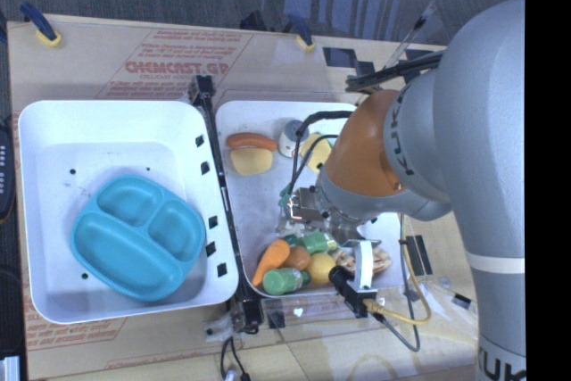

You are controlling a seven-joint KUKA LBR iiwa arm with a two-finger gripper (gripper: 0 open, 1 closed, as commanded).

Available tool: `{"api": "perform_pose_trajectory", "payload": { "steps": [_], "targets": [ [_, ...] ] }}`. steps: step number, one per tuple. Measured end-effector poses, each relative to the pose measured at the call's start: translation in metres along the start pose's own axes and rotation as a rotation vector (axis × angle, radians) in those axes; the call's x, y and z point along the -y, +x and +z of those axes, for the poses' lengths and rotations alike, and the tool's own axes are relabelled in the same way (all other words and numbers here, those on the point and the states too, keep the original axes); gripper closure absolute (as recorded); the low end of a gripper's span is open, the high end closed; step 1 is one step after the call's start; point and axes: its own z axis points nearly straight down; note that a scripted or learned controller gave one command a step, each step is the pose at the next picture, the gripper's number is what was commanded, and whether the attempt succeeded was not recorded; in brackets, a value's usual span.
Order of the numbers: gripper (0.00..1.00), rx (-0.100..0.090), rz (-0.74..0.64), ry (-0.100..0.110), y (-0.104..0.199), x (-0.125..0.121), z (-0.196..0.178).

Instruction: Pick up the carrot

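Note:
The orange carrot (272, 256) lies at the front left of the right bin (259, 113), tilted with its tip toward the bin's front corner. It touches a pile of other toy food. My gripper (310, 229) hangs low over that pile, just right of and behind the carrot's thick end. The wrist and its orange band (366, 152) cover the middle of the bin and hide the gripper's tip. I see nothing lifted off the bin floor.
Around the carrot lie a green vegetable (284, 281), a yellow lemon (319, 268) and a brown piece (298, 259). At the back are a sausage (252, 141), a yellow chunk (252, 161) and a banana (315, 152). The left bin (53, 138) holds a blue divided plate (138, 235).

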Motion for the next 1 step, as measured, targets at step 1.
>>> {"api": "perform_pose_trajectory", "payload": {
  "steps": [1],
  "targets": [
    [1.0,-0.008,-0.184,-0.012,-0.044,0.0055,0.0313]
  ]
}}
